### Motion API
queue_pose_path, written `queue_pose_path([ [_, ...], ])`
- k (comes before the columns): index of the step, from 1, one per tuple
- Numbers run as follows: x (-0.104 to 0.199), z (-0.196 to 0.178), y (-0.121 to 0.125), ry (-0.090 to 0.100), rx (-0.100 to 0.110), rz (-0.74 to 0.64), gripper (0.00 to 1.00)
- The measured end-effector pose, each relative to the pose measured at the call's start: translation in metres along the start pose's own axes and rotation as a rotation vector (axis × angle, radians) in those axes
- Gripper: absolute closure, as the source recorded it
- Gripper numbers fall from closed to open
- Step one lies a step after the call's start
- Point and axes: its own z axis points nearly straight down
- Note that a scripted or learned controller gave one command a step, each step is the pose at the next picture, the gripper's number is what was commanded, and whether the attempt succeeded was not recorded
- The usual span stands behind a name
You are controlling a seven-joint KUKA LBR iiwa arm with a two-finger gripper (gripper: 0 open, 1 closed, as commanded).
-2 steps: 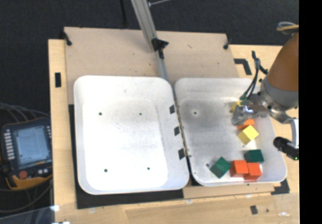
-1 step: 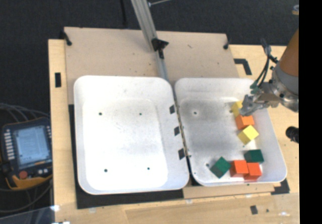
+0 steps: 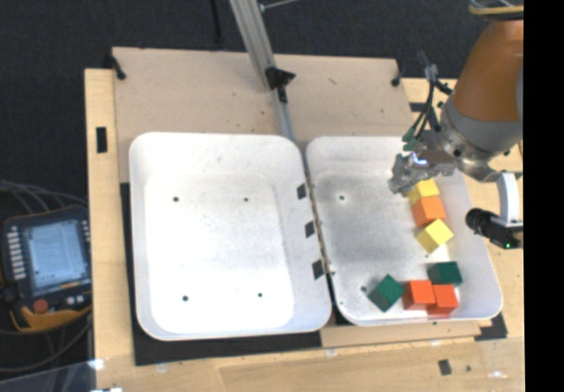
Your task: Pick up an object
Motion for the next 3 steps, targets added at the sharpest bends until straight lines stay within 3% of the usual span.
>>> queue_pose_path([
  [2,0.101,0.01,0.026,-0.001,0.003,0.003,1.0],
  [3,0.152,0.018,0.057,-0.001,0.001,0.002,1.0],
])
